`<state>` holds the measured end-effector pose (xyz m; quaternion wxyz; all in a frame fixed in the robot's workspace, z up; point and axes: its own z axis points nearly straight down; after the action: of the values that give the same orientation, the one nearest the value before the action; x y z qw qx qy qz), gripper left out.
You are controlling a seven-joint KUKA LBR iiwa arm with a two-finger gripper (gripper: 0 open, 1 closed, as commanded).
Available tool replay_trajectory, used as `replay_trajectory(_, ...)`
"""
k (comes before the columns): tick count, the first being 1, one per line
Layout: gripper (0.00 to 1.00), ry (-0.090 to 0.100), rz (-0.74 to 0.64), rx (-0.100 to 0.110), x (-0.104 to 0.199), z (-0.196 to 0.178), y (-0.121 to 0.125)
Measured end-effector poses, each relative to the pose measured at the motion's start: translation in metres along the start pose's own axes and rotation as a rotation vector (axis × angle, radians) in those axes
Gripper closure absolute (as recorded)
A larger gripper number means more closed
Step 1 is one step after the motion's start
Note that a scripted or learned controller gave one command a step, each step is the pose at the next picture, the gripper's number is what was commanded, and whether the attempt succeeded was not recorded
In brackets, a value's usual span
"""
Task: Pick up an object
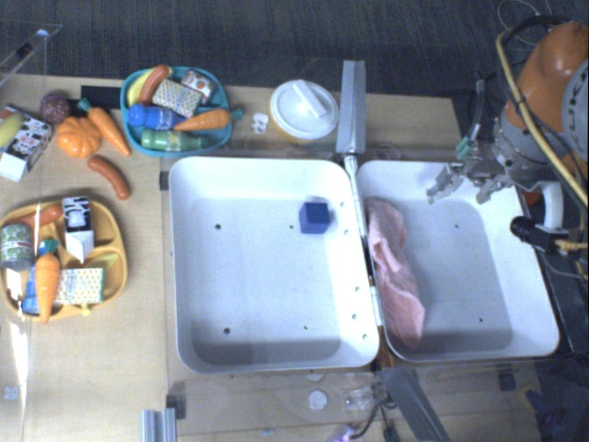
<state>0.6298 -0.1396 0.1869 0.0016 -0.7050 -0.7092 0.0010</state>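
Observation:
A small blue cube [315, 216] lies in the left bin [198, 274], near its upper right. A crumpled pink cloth [396, 270] lies along the left wall of the right bin [488, 330]. My gripper [469, 184] hovers over the upper right part of the right bin, well apart from the cloth. Its fingers [444, 186] are spread open with nothing between them.
A blue bowl of toy food [175, 110] and a white lidded container [304, 109] stand behind the left bin. A yellow plate of toy food [60, 258] and loose toy vegetables [92, 141] lie at the left. A metal divider [350, 109] rises between the bins.

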Motion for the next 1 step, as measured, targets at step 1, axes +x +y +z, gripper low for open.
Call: replay_trajectory(1,0.0,0.0,-0.016,0.0,0.0255,0.0426,-0.0518)
